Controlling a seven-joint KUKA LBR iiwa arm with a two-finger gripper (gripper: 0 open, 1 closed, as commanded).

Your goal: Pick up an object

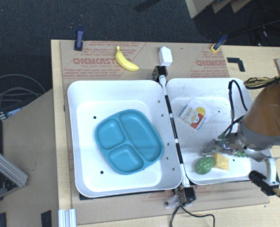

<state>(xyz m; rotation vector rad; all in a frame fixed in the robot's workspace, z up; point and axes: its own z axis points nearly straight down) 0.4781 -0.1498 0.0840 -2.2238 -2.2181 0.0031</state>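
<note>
cardboard under both bins reads "chemcast" (93, 61) in red. my gripper (223, 146) hangs low in the right bin (210, 86), near its front edge, over a yellow block (221, 161) beside a green lump (205, 165); whether i'm gripping, i cannot tell.

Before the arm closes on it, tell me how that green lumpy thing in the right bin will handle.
The green bumpy object looks rounded, so it may roll if nudged. Its knobbly surface should probably give fingers some purchase. It touches the yellow wedge, which would likely shift too.
</note>
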